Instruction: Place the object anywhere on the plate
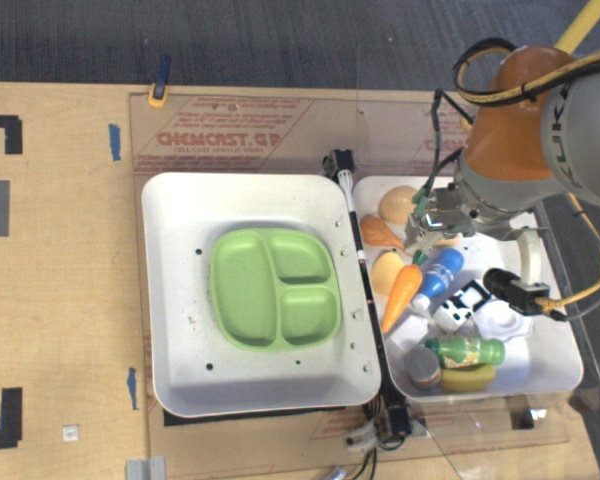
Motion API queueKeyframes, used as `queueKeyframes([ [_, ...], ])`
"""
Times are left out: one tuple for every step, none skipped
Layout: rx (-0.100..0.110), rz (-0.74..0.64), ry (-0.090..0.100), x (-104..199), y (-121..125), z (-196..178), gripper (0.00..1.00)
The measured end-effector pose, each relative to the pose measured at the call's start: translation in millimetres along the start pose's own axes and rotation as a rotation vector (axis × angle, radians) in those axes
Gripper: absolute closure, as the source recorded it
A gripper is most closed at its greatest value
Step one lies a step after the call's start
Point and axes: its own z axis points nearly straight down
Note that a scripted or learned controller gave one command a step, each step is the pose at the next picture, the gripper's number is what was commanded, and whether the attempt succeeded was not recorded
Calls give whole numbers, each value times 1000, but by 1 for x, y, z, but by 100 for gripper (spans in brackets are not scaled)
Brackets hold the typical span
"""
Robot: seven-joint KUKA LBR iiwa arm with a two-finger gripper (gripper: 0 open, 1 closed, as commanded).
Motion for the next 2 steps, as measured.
queueKeyframes([
  [-2, 29, 3, 93, -8, -27, 100],
  [0, 35, 0, 89, -9, -26, 0],
])
